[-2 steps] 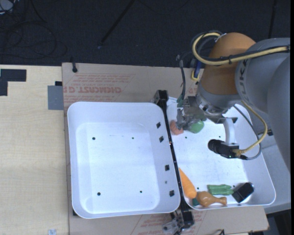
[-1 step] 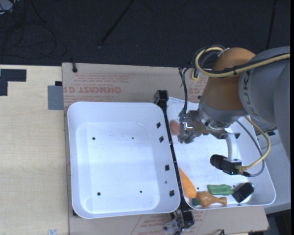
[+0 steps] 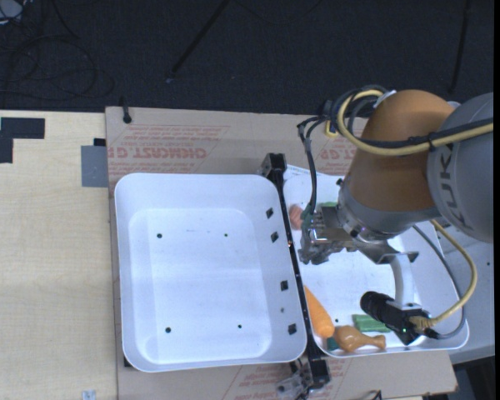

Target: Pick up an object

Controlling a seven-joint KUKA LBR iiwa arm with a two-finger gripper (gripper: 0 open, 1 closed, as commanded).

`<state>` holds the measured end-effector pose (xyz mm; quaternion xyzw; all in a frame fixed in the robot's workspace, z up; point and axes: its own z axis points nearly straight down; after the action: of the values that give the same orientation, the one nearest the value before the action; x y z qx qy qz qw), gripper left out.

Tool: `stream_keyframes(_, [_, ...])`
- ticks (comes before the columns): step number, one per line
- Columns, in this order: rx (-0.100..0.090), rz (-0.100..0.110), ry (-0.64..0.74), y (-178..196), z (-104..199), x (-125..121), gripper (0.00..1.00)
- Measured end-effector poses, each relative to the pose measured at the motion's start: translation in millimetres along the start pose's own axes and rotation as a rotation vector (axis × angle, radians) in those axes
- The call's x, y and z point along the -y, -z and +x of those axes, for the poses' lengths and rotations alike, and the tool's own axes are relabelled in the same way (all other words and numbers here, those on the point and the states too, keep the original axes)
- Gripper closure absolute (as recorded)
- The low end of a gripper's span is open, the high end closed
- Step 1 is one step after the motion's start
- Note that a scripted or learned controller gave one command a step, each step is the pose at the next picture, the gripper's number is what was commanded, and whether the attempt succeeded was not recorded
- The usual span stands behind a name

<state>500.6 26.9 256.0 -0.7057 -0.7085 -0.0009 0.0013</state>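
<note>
The arm reaches in from the right over the right bin [image 3: 450, 337]. Its gripper [image 3: 315, 242] hangs low near that bin's left wall, and the wrist hides most of the fingers. An orange carrot-shaped piece [image 3: 317, 312] lies along the left wall at the front. Beside it at the front edge rests a tan drumstick-shaped piece [image 3: 357, 338]. A green piece [image 3: 370, 323] peeks out just behind that. A pinkish piece [image 3: 295, 216] shows at the left wall, just left of the gripper. I see nothing held.
The left bin [image 3: 196, 194] stands beside the right one, divided from it by a black clamp strip [image 3: 285, 248]. Both rest on a cardboard sheet [image 3: 192, 140]. The arm's bulk covers the back of the right bin.
</note>
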Motion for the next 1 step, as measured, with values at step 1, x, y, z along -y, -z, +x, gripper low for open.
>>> stream_keyframes(1, [0.000, -0.015, 0.000, 158.7, 36.7, -7.6, 1.00])
